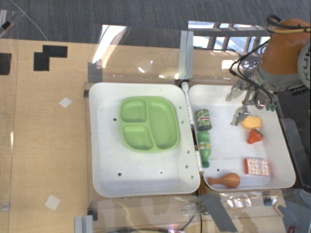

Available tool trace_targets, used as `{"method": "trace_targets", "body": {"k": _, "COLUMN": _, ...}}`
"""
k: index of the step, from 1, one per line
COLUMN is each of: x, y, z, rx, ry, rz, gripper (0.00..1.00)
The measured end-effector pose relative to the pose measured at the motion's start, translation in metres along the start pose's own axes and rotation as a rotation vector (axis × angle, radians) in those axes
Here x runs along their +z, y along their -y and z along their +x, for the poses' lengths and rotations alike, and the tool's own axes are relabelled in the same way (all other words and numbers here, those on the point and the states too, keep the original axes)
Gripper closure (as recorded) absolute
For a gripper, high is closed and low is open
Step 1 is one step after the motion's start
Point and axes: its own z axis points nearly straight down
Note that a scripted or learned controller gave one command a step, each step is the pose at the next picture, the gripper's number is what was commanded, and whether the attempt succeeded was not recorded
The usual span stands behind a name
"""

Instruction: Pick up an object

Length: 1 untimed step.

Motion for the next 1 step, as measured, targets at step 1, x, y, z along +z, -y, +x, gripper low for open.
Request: {"method": "trace_targets", "body": {"k": 1, "x": 0.0601, "y": 0.0558, "z": 0.0336, "rx": 0.478, "ry": 0.010, "rz": 0.000, "gripper": 0.00}}
